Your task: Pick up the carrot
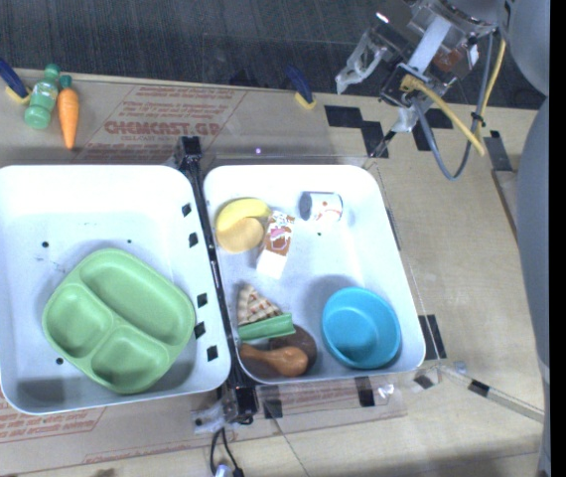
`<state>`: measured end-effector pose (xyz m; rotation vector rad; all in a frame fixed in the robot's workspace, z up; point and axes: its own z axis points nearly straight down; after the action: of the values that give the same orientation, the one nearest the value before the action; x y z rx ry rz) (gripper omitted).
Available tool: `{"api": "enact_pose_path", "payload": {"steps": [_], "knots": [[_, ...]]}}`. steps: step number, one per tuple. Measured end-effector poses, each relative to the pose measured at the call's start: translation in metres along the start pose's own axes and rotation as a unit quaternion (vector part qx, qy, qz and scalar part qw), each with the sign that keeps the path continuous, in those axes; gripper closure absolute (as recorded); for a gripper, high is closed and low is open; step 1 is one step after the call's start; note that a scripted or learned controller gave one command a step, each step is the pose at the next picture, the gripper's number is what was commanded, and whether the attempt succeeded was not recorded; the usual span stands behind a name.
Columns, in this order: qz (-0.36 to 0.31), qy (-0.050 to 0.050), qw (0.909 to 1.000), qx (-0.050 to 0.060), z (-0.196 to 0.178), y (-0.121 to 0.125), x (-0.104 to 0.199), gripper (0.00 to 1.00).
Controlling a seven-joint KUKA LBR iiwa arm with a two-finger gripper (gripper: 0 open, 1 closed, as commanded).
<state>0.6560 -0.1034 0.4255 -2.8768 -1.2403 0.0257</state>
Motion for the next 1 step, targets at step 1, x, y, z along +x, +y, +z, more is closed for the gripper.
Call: {"api": "enact_pose_path", "payload": {"steps": [1], "knots": [[-0.006, 0.0, 1.0, 0.001, -0.0138, -0.0006, 0.0008, 1.0]]}}
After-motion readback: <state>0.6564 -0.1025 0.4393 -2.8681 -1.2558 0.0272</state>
